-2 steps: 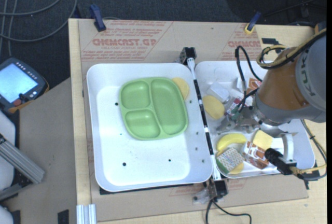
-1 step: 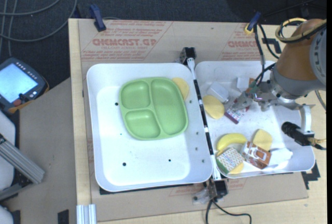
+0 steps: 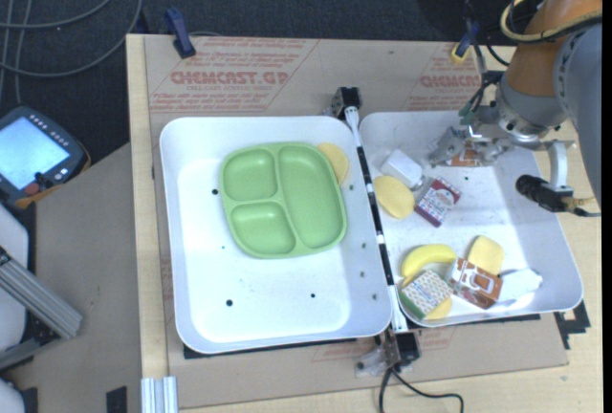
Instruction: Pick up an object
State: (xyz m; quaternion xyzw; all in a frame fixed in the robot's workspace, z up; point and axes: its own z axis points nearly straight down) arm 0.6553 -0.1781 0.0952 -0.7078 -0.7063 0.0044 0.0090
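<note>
A handheld screen [image 3: 33,156] is glowing at the far left, off the table [image 3: 287,67], whose brown board is carrying two white bins side by side. The left bin [image 3: 201,296] is holding a green divided plate [image 3: 283,199], lying flat with its three compartments facing up, and a pale yellow piece [image 3: 334,160] is peeking out from under the plate's upper right corner, against the bin's right wall.

In the right bin [image 3: 559,258] a white block [image 3: 403,167] is lying near the upper left, with a yellow lemon-like object [image 3: 394,197] just below it and a small dark red packet [image 3: 437,203] just beside that. Along the front edge a cluster is sitting close together — a yellow banana-like piece [image 3: 427,258], a checkered packet [image 3: 426,291], a yellow wedge [image 3: 486,253], a red-and-white packet [image 3: 476,283] and a white piece [image 3: 521,283].

The hand [image 3: 466,145] is hanging low over the bin's upper part, right above an orange-and-white item [image 3: 470,156] — whether its fingers are spread or pressed together cannot be told, and nothing is visibly pinched. The grey arm [image 3: 550,67] with its orange band is reaching in from the right.
</note>
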